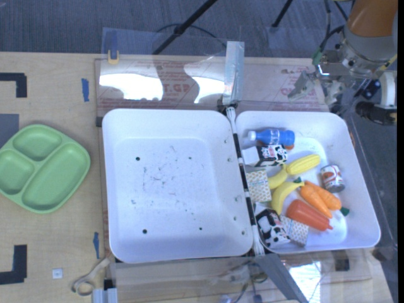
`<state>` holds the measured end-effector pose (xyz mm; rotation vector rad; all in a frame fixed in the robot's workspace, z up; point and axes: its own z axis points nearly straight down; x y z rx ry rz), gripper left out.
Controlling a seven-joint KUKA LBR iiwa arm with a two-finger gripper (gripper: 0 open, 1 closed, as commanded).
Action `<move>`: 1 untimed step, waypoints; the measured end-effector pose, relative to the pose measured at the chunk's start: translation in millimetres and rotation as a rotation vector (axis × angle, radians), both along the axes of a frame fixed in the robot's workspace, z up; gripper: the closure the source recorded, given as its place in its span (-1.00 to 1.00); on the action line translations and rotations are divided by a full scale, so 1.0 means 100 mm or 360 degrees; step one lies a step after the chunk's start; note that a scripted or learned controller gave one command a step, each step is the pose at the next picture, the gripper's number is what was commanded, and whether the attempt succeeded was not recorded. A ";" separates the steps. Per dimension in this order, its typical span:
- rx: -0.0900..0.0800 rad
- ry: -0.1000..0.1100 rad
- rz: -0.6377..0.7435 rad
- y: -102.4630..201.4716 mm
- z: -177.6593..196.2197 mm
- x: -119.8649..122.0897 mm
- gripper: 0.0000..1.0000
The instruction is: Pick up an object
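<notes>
The gripper [325, 84] hung above the far edge of the right bin [362, 223], beneath the orange band [372, 19] of the arm, and nothing lay between its fingers. Whether those fingers were spread or closed could not be told from this angle.

The objects to pick all lay in the right bin, nearer the camera than the gripper. Closest to it, down and to its left, was a blue bottle [273, 136] lying on its side, with a small black-and-white carton [273, 153] just beyond. Further from the gripper lay a corn cob [303, 164], a yellow banana [282, 191] beside it, and a small red-and-silver can [331, 177] almost straight below the gripper. Still further sat an orange carrot [320, 197] touching a red pepper-like vegetable [308, 214], and at the near left corner a black-and-white cow toy [273, 229].

The left bin [120, 131] stood well to the gripper's left. Much further left, on the wooden bench [50, 100], rested a green divided plate [43, 167].
</notes>
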<state>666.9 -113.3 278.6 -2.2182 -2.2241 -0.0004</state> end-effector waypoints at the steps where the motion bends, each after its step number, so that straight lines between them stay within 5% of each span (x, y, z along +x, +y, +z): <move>1: -0.0001 -0.0001 -0.0057 0.20 -1.16 -0.26 -1.00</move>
